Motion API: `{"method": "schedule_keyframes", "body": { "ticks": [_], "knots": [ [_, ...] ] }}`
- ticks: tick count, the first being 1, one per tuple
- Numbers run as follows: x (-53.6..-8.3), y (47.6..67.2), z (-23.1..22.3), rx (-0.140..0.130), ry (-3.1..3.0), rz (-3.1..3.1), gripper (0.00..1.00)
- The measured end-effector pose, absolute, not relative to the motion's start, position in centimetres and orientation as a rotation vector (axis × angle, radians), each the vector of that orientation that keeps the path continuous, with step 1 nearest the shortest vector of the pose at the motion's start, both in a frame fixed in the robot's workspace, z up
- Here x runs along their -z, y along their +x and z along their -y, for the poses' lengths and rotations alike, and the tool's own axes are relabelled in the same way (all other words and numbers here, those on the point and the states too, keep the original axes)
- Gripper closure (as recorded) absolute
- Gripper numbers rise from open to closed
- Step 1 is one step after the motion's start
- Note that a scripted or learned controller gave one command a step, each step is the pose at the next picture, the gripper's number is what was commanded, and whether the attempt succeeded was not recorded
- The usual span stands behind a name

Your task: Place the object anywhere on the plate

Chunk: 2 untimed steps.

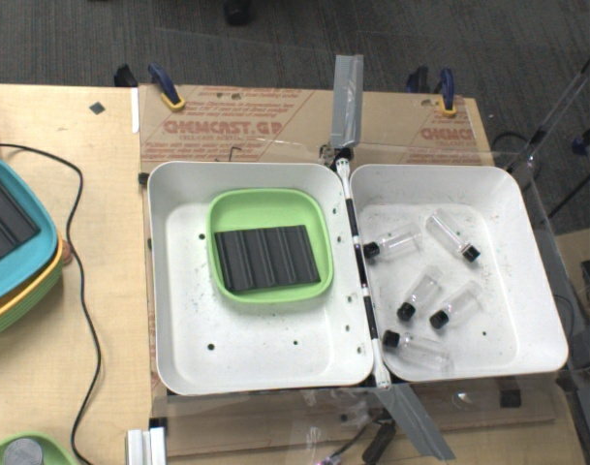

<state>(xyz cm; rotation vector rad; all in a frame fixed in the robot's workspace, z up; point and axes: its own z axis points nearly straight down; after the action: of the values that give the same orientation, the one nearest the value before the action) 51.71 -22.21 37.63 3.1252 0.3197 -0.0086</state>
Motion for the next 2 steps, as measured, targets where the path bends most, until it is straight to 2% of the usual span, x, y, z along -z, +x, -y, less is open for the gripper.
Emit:
{"method": "schedule_keyframes", "body": {
  "ticks": [1, 2],
  "knots": [
    [-34.0, 52.9, 22.2, 0.012, 3.127, -0.317, 0.00],
    [-30.0, 52.8, 22.2, 0.011, 3.127, -0.313, 0.00]
  ]
}}
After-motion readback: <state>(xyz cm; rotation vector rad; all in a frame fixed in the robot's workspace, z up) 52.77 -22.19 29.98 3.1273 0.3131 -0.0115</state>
